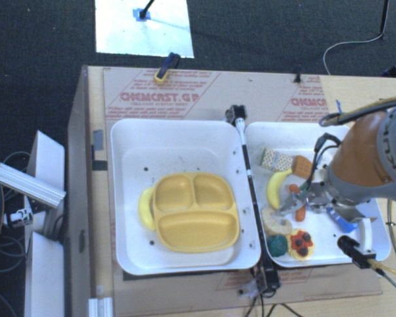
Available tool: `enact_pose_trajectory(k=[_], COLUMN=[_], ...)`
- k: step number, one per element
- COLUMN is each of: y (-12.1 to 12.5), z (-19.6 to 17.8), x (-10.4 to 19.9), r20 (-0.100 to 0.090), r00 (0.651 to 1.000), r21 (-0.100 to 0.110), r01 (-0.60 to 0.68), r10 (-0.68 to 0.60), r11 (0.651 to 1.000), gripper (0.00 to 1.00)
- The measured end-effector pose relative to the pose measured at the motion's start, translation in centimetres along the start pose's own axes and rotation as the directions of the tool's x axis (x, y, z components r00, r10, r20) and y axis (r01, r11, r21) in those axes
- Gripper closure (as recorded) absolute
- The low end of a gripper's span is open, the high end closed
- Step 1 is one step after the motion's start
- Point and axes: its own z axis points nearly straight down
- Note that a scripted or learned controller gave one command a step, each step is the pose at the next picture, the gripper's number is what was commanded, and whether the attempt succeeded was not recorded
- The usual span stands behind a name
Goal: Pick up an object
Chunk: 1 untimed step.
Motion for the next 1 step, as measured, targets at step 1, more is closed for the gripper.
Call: enact_pose_trajectory(k=[1], y=[0.10], z=[-1.07], x=[0.01], r20=[0.000], r00=[1.000], r21=[-0.002], r01=[0.001], r10=[-0.001], r11=[1.000], gripper=[1.00])
